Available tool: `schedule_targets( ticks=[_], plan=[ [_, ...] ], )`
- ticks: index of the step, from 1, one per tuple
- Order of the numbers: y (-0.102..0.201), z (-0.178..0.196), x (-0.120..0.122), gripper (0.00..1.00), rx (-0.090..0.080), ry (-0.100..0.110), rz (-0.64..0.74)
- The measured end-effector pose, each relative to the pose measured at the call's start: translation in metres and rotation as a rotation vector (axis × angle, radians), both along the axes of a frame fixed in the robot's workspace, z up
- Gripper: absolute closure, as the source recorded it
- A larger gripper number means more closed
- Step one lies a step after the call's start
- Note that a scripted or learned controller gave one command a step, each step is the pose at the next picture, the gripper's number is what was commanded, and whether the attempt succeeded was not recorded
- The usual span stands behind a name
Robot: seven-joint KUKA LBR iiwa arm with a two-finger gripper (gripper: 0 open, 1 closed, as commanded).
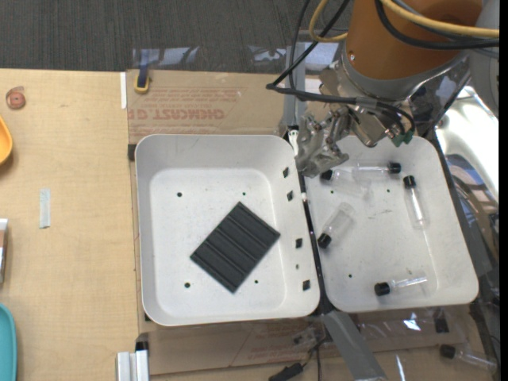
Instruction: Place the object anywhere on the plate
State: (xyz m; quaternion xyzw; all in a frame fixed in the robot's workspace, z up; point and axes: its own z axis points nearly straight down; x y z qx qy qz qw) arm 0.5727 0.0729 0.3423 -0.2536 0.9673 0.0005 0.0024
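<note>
The plate point(236, 246) is a dark ribbed rectangle lying slantwise in the middle of the left bin point(159, 181). Several clear tubes with black caps lie in the right bin point(452, 252): one point(365, 171) across the back, one point(416, 203) at the right, one point(336, 223) near the left wall, one point(402, 283) at the front. My gripper point(320, 155) hangs low over the back left corner of the right bin, just left of the back tube's near cap. I see nothing held in it.
The arm's orange band point(413, 22) and cables fill the upper right above the right bin. Brown cardboard point(206, 105) lies behind the left bin. A wooden bench top point(63, 213) extends to the left.
</note>
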Motion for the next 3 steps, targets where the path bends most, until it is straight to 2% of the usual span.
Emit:
schedule_targets(
  ticks=[1, 2, 3],
  plan=[
    [0.049, -0.075, -0.050, 1.00, -0.001, 0.004, 0.439],
    [0.049, -0.076, -0.050, 0.00, -0.001, 0.004, 0.439],
    [0.081, 0.051, -0.020, 0.00, -0.001, -0.001, 0.872]
  ],
)
